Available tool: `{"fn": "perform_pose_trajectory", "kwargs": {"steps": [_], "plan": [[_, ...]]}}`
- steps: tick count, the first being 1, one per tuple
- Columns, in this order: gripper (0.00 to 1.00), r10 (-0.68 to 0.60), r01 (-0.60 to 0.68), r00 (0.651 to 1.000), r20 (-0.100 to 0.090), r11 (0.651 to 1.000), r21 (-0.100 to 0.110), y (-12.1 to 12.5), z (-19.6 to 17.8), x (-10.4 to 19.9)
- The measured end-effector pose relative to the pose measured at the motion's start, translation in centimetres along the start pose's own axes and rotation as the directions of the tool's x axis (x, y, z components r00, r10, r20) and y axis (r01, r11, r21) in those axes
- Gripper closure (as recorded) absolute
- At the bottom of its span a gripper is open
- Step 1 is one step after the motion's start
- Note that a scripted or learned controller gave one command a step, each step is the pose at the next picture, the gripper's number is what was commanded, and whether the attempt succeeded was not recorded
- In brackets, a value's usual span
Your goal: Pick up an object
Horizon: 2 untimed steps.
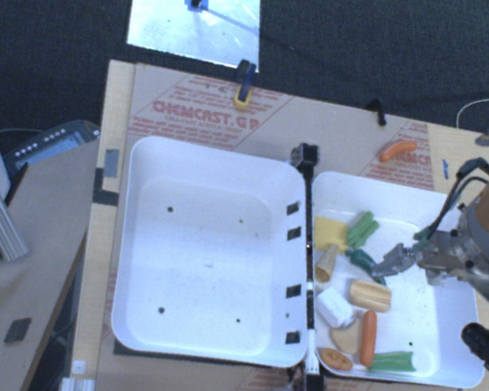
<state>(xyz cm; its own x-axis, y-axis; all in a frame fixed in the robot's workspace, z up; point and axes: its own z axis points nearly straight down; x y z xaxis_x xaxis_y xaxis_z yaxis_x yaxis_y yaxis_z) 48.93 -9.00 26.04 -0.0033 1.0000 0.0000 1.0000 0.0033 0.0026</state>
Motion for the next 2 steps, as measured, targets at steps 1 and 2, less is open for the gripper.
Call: {"fn": "perform_pose_trajectory", "kwargs": {"steps": [1, 2], "plan": [[0.00, 0.005, -0.005, 1.000, -0.002, 1.000, 0.003, -0.3, 15.6, -1.0], [1.00, 0.001, -0.001, 1.000, -0.001, 1.000, -0.007, 0.0, 13.7, -1.0]]}}
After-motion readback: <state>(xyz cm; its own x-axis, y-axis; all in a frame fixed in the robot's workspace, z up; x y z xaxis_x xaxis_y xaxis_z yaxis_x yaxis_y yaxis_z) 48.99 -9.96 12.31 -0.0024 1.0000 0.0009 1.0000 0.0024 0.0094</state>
